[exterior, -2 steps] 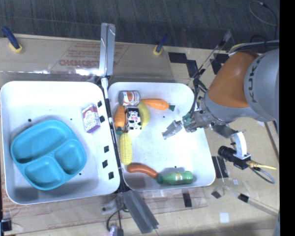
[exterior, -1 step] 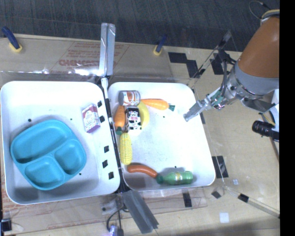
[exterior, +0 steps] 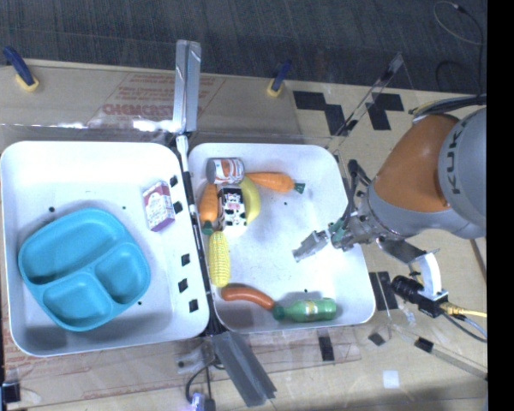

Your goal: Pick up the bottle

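Camera view: gripper (exterior: 309, 247) hovers, grip state unclear, above green bottle (exterior: 306, 310); label unreadable.

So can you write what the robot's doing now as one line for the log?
task: pick up bottle | claw: over right bin, holding nothing | bottle: green, lying at bin's near edge beside sausage | status: not picked

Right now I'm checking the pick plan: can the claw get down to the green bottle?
Probably yes. The claw hovers in the right bin, and the bottle lies exposed nearby; only the sausage touches its end.
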Robot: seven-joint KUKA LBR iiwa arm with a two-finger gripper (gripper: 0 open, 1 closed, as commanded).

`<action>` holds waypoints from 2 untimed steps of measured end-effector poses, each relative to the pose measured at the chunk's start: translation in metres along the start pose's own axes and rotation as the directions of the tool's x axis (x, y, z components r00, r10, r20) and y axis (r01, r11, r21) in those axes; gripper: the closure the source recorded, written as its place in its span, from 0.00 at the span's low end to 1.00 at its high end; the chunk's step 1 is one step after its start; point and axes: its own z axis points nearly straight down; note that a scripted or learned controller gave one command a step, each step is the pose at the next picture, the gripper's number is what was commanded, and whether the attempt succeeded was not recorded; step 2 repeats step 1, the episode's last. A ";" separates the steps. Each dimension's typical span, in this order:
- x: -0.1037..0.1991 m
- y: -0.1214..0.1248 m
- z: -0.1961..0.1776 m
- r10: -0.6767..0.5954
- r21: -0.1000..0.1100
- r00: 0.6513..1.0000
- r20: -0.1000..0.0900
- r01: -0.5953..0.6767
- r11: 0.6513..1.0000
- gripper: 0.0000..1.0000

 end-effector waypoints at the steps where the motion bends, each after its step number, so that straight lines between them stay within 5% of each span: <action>1: 0.040 -0.017 0.010 -0.005 0.001 1.000 -0.001 0.005 1.000 0.00; 2: 0.040 -0.017 0.010 -0.005 0.001 1.000 -0.001 0.005 1.000 0.00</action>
